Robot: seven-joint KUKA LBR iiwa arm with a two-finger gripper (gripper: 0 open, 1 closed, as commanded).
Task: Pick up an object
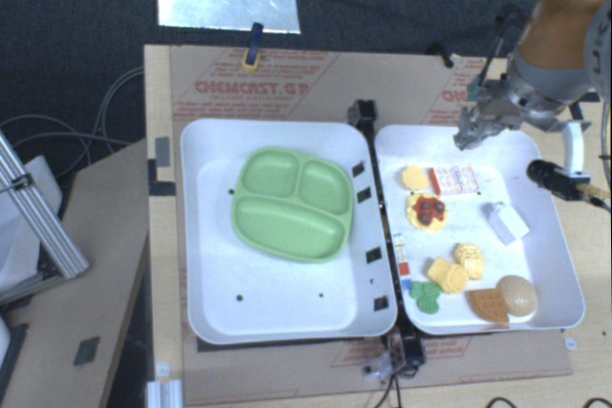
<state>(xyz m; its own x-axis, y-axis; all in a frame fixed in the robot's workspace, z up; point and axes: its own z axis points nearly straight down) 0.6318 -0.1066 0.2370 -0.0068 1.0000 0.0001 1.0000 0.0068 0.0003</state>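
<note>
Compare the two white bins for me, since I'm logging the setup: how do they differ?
The left bin holds one green divided tray; the right bin holds many small toy foods. The gripper hangs over the right bin's far edge, not the left bin. Both are shallow, white and sit side by side.

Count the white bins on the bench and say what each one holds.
2. The left bin holds a green divided plate. The right bin holds a scatter of small toy food pieces; the gripper hovers over its far edge.
</note>
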